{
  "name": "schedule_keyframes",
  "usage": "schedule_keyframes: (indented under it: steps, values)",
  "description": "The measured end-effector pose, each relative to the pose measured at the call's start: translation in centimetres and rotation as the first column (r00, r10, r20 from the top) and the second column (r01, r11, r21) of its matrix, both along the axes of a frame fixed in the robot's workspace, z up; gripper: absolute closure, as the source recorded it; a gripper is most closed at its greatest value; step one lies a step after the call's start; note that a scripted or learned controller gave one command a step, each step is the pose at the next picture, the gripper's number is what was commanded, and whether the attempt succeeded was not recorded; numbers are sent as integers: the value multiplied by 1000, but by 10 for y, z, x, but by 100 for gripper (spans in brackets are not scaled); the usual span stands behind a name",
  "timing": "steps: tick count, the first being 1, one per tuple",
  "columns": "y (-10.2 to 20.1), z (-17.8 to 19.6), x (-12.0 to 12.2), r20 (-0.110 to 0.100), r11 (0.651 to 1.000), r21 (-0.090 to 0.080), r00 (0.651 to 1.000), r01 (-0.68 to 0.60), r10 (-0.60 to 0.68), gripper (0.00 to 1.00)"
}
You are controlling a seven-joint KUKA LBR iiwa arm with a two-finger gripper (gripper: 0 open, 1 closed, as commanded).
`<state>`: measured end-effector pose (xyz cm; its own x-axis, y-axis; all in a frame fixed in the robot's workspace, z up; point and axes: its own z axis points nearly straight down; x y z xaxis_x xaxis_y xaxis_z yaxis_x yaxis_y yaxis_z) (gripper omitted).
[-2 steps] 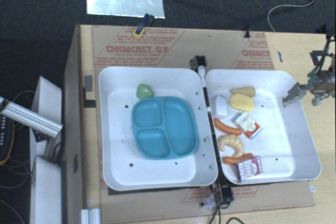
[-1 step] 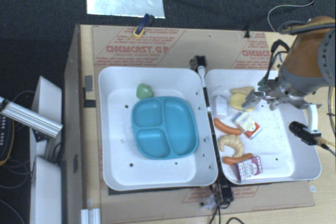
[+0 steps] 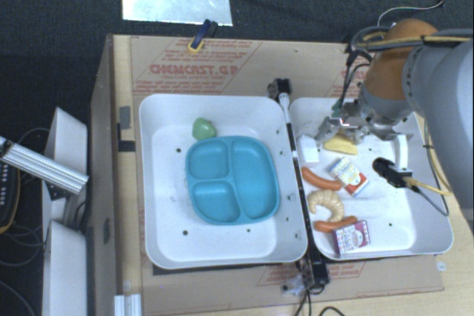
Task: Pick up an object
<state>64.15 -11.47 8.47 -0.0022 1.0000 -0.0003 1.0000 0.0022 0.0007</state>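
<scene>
Camera view from above shows my bench with its two shallow white plastic bins side by side, and I take the right bin [image 3: 433, 233] as my landmark, working from its near edge toward its far one. At its near edge lies a small maroon and white carton [image 3: 350, 237]. Just beyond that rests a curved tan croissant-shaped toy [image 3: 328, 203], and past it a slim orange-red toy sausage [image 3: 321, 178] set at a slant. Right of the sausage sits a small red and white box [image 3: 349, 177], tilted. Farther back a pale yellow wedge of toy cheese [image 3: 341, 146] lies near a small white block [image 3: 309, 153] by the bin's left wall. My gripper [image 3: 342, 126] hangs just over the far side of that cheese wedge; whether my fingers are apart or together I cannot tell, and nothing is seen between them. Above the gripper rises my grey arm with its orange band [image 3: 392, 59], coming in from the right. Left of the right bin, the left bin [image 3: 159, 233] carries a light blue divided plastic tray [image 3: 231, 179], and a small green rounded toy [image 3: 204, 129] sits just at the tray's far left corner.
</scene>
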Motion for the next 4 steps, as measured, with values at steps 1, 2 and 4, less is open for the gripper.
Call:
schedule_keyframes:
  steps: [1,2,4]
  values:
    - [0,12,2,6,1000,-1,1000,-3,3,100]
    - [0,12,2,6,1000,-1,1000,-3,3,0]
    - [-24,-1,7,-9,1000,1,1000,3,-3,0]
